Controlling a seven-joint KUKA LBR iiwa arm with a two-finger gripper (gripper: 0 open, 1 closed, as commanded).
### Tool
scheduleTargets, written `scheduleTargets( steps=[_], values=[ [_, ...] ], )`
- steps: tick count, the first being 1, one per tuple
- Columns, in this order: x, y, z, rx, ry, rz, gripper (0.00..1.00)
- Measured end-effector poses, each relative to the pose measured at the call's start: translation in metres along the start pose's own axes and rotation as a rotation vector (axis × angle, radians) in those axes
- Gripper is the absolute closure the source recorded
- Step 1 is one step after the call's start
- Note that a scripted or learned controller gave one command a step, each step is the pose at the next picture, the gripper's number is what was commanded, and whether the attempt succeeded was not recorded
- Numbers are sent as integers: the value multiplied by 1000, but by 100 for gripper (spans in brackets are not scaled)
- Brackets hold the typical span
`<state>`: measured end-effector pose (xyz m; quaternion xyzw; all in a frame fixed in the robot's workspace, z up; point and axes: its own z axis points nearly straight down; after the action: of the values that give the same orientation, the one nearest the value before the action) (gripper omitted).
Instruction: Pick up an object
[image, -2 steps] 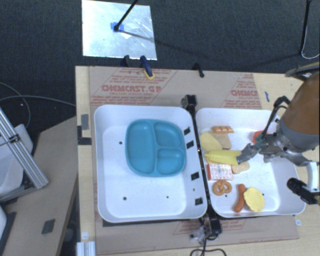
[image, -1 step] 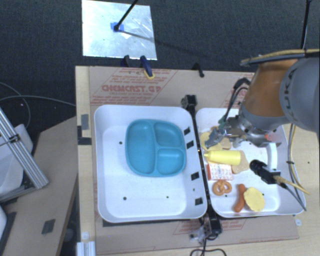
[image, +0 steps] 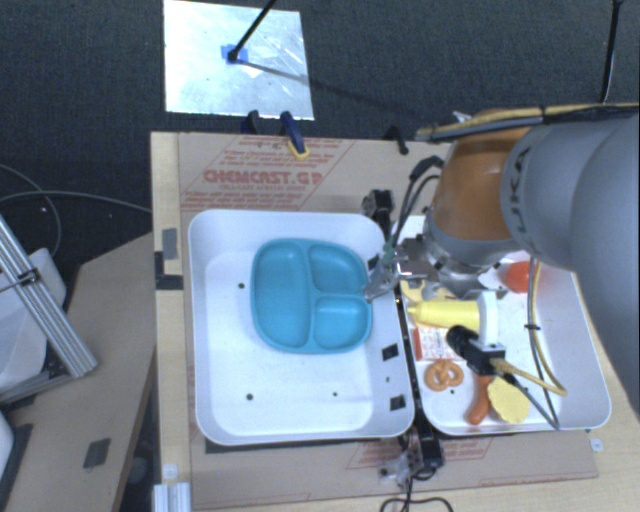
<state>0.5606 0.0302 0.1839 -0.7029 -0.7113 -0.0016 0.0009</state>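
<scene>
At the centre of the frame, over the rim between the two white bins, the end effector (image: 384, 272) hangs just beside the right edge of a blue divided plate (image: 310, 295) that lies in the left bin (image: 225, 330). Whether it is open or closed cannot be told. In the right bin (image: 585, 385), toward the lower right, lie a yellow bottle (image: 445, 314), a pretzel (image: 442, 376), a sausage (image: 479, 402) and a yellow slice (image: 511, 402). A red-orange piece (image: 516, 275) sits partly hidden under the arm (image: 570, 190).
</scene>
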Motion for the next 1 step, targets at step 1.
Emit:
scheduleTargets(
  steps=[1],
  values=[
    [43, 80, -54, -12, -2, 2, 0]
  ],
)
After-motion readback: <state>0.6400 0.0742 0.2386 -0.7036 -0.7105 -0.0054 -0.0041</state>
